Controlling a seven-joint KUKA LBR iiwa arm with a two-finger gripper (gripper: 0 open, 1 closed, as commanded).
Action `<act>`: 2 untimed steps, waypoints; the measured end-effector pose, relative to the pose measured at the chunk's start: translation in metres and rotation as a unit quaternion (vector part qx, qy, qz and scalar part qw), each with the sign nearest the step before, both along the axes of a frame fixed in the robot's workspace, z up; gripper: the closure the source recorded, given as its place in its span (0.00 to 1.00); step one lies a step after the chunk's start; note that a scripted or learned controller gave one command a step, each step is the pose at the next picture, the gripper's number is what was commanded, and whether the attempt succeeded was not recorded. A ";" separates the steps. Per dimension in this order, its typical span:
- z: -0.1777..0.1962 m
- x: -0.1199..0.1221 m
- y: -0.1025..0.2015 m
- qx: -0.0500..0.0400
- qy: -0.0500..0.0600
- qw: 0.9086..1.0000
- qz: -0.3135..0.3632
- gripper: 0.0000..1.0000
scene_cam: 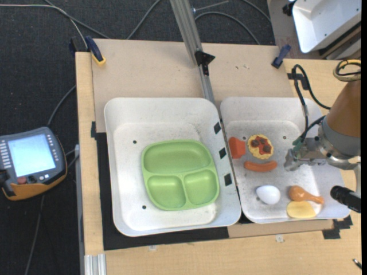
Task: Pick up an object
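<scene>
While the end effector (293, 159) hovers, a sausage (260, 166) lies just beside it.

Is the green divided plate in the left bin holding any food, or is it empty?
Empty. The green plate shows bare green in all three compartments; the toy foods lie in the right bin.

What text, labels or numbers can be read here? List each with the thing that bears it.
None can be read.
Handheld pendant left of the bench: its screen glows pale, and any text on it or on its buttons is too small and blurred to read.
Green divided plate, white bins and toy foods: no visible lettering.
</scene>
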State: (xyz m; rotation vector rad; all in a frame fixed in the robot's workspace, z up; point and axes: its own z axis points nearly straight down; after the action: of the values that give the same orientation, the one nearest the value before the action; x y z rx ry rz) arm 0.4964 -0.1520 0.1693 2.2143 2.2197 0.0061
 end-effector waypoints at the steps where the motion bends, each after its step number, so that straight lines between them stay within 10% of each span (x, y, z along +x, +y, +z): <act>1: 0.062 -0.003 -0.006 0.000 0.000 1.000 -0.001 1.00; 2: 0.069 -0.002 -0.006 0.000 0.002 1.000 0.000 1.00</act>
State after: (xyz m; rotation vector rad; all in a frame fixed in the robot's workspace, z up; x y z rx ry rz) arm 0.4944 -0.1575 0.2378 2.2176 2.2210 0.0027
